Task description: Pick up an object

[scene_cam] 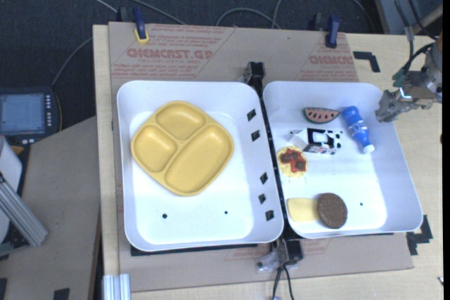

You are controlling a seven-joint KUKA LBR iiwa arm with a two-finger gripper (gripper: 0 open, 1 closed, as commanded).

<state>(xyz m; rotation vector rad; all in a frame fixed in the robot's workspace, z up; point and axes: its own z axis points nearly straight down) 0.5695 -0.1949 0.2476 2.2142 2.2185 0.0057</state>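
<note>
The right bin [394,172] holds a watermelon slice [321,114], a blue bottle [356,128], a black and white toy [320,140], a small pizza piece [293,160], a yellow block [301,209] and a brown round cookie [332,211]. My gripper [391,109] hangs at the right bin's upper right rim, to the right of the blue bottle and apart from it. I see nothing held in it.
The left bin [140,214] carries a yellow divided plate [182,147]. Black clips [264,179] line the seam between the bins. Clamps [140,29] hold the cardboard sheet at the back. Cables run behind the bench.
</note>
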